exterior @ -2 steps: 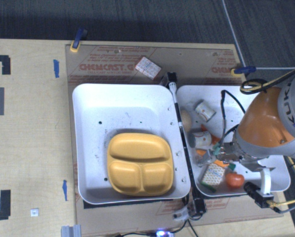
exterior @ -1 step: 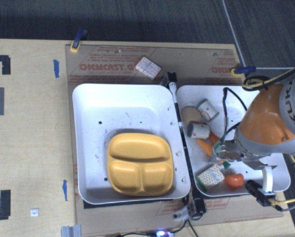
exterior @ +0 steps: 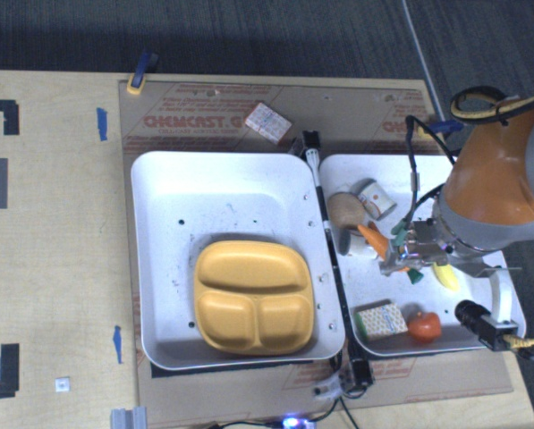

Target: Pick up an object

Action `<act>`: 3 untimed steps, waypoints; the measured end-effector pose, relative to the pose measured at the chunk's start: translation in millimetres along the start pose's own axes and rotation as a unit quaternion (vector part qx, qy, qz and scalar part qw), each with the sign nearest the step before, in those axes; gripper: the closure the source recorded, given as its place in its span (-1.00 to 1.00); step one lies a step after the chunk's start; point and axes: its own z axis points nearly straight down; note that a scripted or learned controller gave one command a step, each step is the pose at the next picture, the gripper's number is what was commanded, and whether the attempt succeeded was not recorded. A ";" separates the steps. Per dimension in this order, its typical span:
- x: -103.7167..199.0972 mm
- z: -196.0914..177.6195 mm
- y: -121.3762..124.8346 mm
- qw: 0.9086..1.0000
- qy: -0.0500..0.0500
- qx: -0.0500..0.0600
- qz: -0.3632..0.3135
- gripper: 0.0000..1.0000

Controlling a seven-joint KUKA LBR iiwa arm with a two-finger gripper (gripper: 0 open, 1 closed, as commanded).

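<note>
- Two white bins are sitting side by side on the surface (exterior: 52, 266), the left bin (exterior: 159, 186) at centre frame and the right bin (exterior: 356, 170) toward the right edge
- Lying in the left bin's lower half is a yellow divided tray (exterior: 253, 295)
- Reaching in from the right, the arm (exterior: 490, 190) is hanging over the right bin, with the claw (exterior: 408, 256) low at mid-bin; whether its tips are apart or together I cannot tell
- Just left of the claw an orange carrot (exterior: 371, 237) is lying, beside a brown rounded object (exterior: 343, 209) and a small white can (exterior: 375, 198)
- Toward the bin's lower edge a red tomato (exterior: 425, 326) is resting next to a speckled sponge block (exterior: 380, 320); a yellow piece (exterior: 445, 277) is lying right of the claw
</note>
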 end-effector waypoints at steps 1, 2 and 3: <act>115.8 20.2 -1.0 1.000 0.001 0.002 0.000 1.00; 226.3 99.1 16.0 1.000 0.000 -0.002 0.002 1.00; 276.2 2.5 8.3 1.000 0.000 0.001 0.000 1.00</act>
